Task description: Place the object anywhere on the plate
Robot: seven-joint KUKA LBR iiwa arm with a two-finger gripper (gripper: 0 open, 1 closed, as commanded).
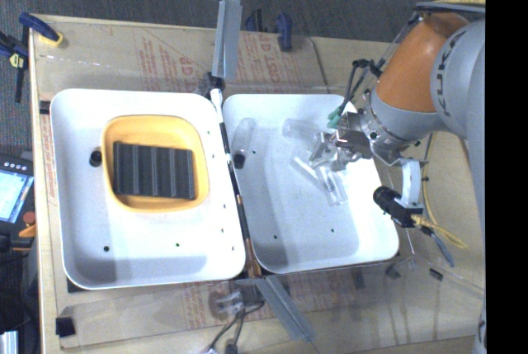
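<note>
In the right white bin (289,249), you have a clear plastic object (330,179) near centre, at seven o'clock of the hand (334,148); whether the hand is clenched, I cannot tell. The yellow plate (153,127) lies at nine o'clock. Expect it light, slippery; grip its midsection.

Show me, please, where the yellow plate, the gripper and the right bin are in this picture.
yellow plate (154,128): camera view, on its bare yellow rim at the top.
gripper (326,162): camera view, midway between its fingertips.
right bin (289,237): camera view, on a bare part of its white floor.
</note>
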